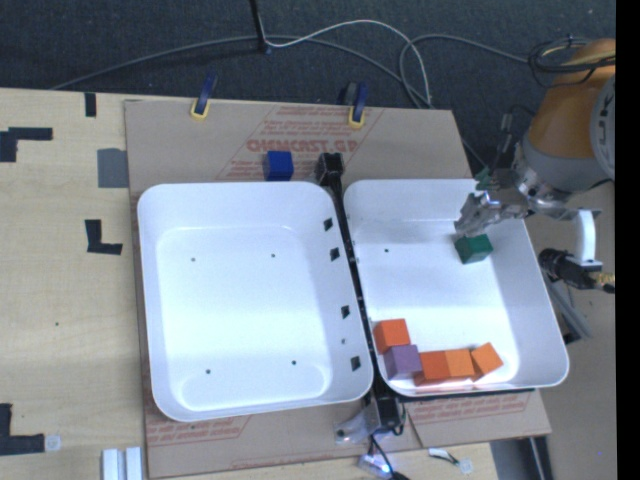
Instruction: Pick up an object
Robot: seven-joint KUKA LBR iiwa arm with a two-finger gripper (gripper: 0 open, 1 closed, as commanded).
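In the right bin (520, 298), toward its back right, a small green block (474, 247) sits slightly tilted. My gripper (470, 224) hangs right over the block's far edge, its tip meeting the top of the block. The grey arm with its orange band (570, 118) comes in from the right above the bin's rim. Whether the block is held or just lies below the gripper is not clear from this angle.
Three orange blocks (392, 334) (447, 366) (487, 358) and a purple block (404, 360) cluster at the right bin's front edge. The left bin (160, 298) lies beside it. A blue block (279, 164) rests on the cardboard behind the bins.
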